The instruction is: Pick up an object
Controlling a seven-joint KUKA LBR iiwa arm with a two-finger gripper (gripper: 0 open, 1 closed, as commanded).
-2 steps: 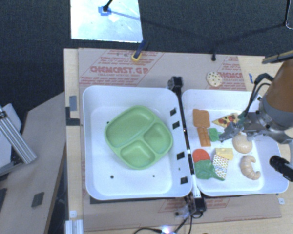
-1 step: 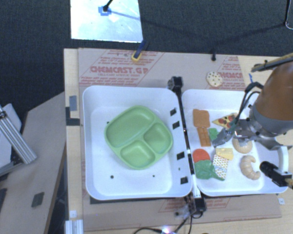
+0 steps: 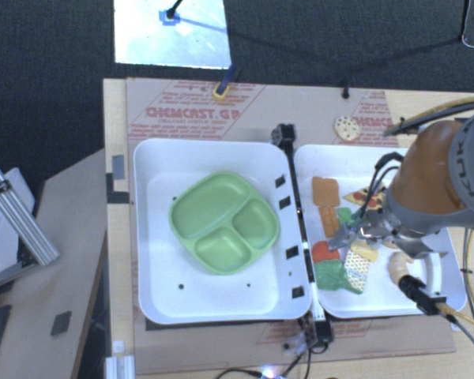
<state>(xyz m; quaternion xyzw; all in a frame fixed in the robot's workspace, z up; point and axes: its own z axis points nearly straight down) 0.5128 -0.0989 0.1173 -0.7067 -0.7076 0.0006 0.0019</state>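
The right bin [image 3: 316, 160] holds a heap of toy food: an orange bread slice [image 3: 326, 190], an orange strip [image 3: 330, 222], a red piece [image 3: 325, 252], a green leafy piece [image 3: 330, 275], a patterned yellow-white piece [image 3: 356, 268], a yellow block [image 3: 366, 253], a pizza slice [image 3: 355, 197] and a tan roll [image 3: 396, 268]. My gripper [image 3: 349, 238] hangs low over the middle of this heap, beside the red piece and the yellow block. The arm covers the bin's right half.
The left bin [image 3: 154, 290] carries a green three-compartment plate [image 3: 223, 221]. A black divider with clips [image 3: 294, 212] runs between the bins. A cookie [image 3: 347, 128] lies on the cardboard behind the right bin. A metal sheet [image 3: 171, 22] sits farther back.
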